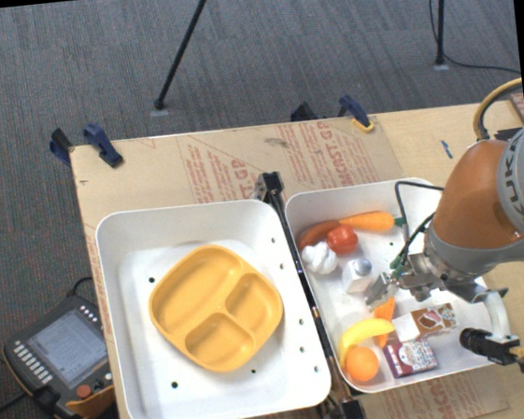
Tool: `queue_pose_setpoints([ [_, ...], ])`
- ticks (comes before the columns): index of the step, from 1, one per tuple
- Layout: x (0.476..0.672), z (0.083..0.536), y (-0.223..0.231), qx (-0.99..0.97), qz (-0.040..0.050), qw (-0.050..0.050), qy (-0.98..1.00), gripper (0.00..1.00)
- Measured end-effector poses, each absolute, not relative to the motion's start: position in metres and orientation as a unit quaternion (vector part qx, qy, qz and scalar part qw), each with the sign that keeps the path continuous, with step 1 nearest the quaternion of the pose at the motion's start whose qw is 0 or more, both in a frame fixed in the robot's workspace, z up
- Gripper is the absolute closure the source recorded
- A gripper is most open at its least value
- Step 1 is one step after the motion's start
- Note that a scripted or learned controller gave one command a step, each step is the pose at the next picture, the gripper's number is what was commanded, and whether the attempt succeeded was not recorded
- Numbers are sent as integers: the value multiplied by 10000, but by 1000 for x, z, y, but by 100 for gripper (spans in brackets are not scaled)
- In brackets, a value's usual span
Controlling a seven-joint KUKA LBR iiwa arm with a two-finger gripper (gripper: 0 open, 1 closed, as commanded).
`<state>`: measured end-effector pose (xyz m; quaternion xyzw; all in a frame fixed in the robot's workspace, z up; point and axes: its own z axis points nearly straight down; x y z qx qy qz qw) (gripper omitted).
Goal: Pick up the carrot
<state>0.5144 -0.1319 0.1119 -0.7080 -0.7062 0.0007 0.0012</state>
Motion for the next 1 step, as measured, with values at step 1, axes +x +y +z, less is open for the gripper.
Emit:
queue_pose_setpoints([
  [1,520,87,-142,-7077,5,21,-7065,0],
])
